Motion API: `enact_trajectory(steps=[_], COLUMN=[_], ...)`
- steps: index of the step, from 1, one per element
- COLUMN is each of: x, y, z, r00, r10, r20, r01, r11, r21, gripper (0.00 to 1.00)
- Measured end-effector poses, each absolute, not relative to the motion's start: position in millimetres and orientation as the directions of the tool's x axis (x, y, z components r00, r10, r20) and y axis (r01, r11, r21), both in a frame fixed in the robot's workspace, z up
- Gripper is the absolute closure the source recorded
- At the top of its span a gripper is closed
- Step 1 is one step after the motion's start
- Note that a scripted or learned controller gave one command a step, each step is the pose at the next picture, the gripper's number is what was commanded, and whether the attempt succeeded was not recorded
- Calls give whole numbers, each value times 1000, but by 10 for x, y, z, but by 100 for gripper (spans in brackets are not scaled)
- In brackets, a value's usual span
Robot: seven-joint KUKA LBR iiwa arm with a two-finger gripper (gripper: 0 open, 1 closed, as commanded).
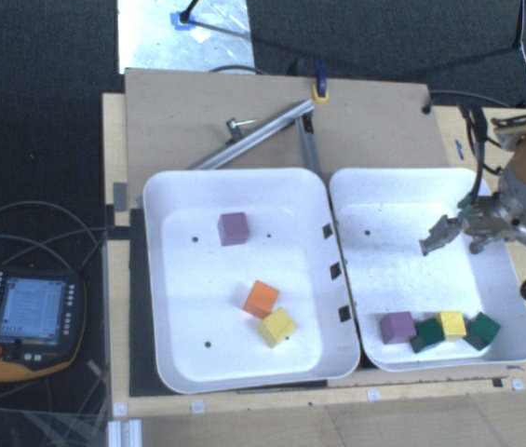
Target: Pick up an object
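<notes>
The purple cube (397, 326) is sitting at the left end of a row of four blocks along the near wall of the right bin (411, 194); it is touching a dark green block (425, 334), which is followed by a yellow block (452, 323) and a second green block (482, 330). This row looks like the likeliest target, since it is lying in the same bin as the gripper (458, 234). The row is sitting toward the viewer from the fingers, well apart from them, and is running left to right along the wall, so the coming move would call for travel toward the near wall and then a descent. The gripper is hovering over the bin's upper right area, with its two fingers spread apart and nothing between them or touching them. In the left bin (165, 277), a purple block (234, 228), an orange block (261, 298) and a yellow cube (277, 327) are lying farther from the arm.
</notes>
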State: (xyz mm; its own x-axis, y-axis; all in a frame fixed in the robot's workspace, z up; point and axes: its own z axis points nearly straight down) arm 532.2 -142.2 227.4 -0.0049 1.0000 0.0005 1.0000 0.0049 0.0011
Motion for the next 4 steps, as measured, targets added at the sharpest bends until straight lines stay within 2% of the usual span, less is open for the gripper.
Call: enact_trajectory(steps=[1,3,4], x=[5323,5215,5217], y=[-1421,-1319,-1318], z=[2275,1082,893], r00=[-4,-2,-3], r10=[1000,1000,1000], r20=[0,2,0], r01=[1000,1000,1000], r11=[4,2,3], r21=[2,-5,-1], gripper=[0,0,0])
